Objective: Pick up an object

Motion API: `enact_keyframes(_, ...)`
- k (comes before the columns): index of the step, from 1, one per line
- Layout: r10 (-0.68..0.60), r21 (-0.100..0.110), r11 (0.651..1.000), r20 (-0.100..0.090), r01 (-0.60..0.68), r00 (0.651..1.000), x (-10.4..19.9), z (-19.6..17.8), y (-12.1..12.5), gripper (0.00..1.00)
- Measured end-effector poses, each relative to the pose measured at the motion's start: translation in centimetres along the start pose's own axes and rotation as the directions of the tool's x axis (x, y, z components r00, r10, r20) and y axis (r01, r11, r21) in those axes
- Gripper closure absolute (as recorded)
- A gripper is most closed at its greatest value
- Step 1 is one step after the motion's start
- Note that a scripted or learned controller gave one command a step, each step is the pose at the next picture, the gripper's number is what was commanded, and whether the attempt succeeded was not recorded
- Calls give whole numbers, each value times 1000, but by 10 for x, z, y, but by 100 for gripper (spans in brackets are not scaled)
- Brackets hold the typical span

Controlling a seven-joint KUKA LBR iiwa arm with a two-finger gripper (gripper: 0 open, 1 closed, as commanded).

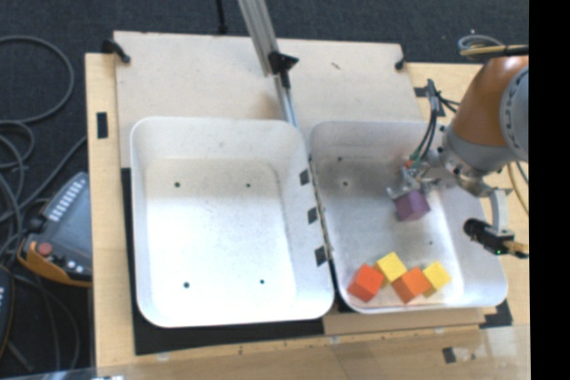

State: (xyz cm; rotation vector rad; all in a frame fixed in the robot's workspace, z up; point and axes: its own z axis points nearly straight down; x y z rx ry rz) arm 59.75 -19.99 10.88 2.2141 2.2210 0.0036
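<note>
My gripper (411, 190) hangs over the middle of the right bin (356, 156), with the arm reaching in from the right. A purple block (411, 206) sits between its fingertips, slightly tilted, and the gripper is shut on it. The block's top is hidden by the fingers. Along the bin's front wall lie an orange block (366, 281), a yellow block (391, 266), a second orange block (412, 285) and a second yellow block (436, 275), packed close together.
The left bin (223, 218) lies beside the right one, sharing a middle rim. A slanted aluminium pole (254, 4) rises from the bench behind the bins. Cables and a hand-held pendant (58, 227) lie off the bench to the left.
</note>
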Motion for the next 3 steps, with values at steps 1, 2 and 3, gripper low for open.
enact_keyframes(1,-6,0,1000,-4,6,1000,88,-61,-20,100)
enact_keyframes(2,-7,1,1000,-6,7,1000,171,-90,-24,100)
enact_keyframes(3,-5,3,1000,-2,5,1000,232,-88,19,100)
